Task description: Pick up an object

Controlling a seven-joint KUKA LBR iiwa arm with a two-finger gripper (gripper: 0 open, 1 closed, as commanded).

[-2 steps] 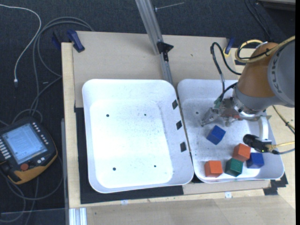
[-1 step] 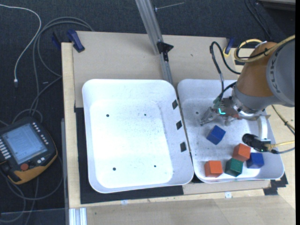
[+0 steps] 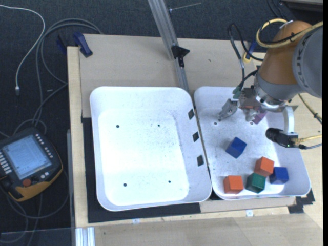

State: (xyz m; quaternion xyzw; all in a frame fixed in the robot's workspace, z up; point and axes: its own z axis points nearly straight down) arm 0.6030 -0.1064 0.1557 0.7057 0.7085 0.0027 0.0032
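Note:
In the right bin [image 3: 215, 152] lie several cubes: a blue cube [image 3: 236, 147] near the middle, and along the front edge an orange cube [image 3: 233, 184], a green cube [image 3: 256, 182], another orange cube [image 3: 264, 165] and a second blue cube [image 3: 279, 175]. My gripper [image 3: 239, 113] hangs over the back part of this bin, above and behind the middle blue cube. Its fingers stand spread apart, open, with nothing between them. A small purple piece [image 3: 261, 118] peeks out at the gripper's right side, mostly hidden.
The left bin [image 3: 102, 137] sits beside the right one, with black clips [image 3: 195, 136] along the shared rim. A slanted metal rail [image 3: 164, 19] rises behind the bins. A black connector with cable [image 3: 279, 136] hangs off the arm over the right bin.

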